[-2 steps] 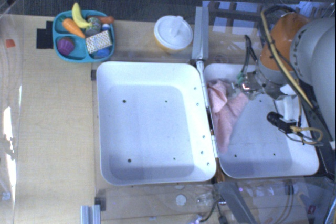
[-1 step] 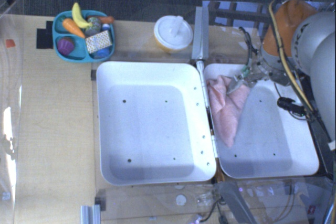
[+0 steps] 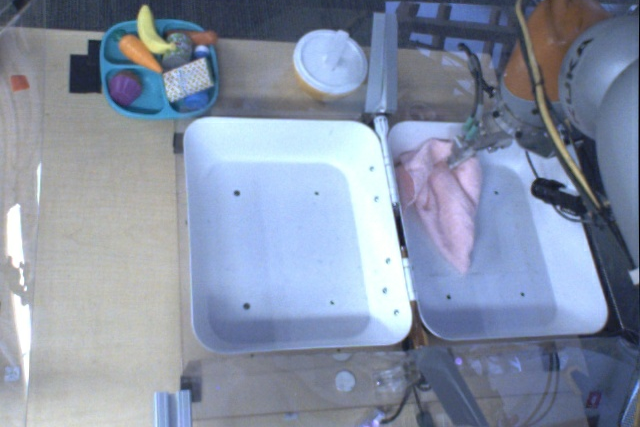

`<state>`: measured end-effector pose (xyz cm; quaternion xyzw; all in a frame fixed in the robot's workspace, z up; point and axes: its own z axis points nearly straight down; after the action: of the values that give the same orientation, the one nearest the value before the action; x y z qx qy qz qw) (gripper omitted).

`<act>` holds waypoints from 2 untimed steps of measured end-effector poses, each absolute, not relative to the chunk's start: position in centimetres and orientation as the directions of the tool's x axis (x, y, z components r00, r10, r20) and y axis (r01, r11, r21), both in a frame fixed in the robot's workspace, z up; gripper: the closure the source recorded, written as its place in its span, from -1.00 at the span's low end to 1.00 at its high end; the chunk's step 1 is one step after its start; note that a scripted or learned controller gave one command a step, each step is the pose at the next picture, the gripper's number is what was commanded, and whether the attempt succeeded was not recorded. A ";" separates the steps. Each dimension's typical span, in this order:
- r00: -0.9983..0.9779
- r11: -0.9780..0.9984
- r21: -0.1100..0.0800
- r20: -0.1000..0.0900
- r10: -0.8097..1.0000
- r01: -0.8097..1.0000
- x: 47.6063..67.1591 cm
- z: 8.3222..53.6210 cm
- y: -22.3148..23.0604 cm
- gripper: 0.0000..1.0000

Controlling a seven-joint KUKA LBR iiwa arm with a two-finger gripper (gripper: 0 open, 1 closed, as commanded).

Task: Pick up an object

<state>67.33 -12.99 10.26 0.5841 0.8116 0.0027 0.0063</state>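
**Claw at the top of the pink cloth, lift not yet proven**

The pink cloth (image 3: 440, 200) lies in the right bin (image 3: 560, 315), bunched against the wall nearest the left bin (image 3: 290, 325). The claw (image 3: 470, 145) sits at the cloth's upper right corner, where a peak of fabric rises to meet it. The fabric appears to be pinched between the fingers there, and the raised peak suggests the cloth is already taking some pull, though the tips are too small to read with certainty.

To do this step well, the arm would best rise straight up and slowly, so that the thin fold does not slip free. A bite deeper into the bunched part would be safer than one at the edge. The cloth should hang clear of the right bin's rim before any sideways travel.

The cloth's long axis runs from the claw's end down toward the near side of the right bin, leaning slightly away from the left bin. Its wide, crumpled end is by the claw; its narrow tail points at the right bin's near wall.
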 end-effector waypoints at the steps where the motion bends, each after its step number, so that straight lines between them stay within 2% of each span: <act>1: -0.321 0.321 0.004 0.002 0.947 0.947 67.2 10.1 -12.6 -1.00; 2: -0.335 0.335 0.010 -0.005 0.942 0.942 65.7 8.9 -9.2 -1.00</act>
<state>65.74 -9.17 8.91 0.5767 0.8169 0.0027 0.0048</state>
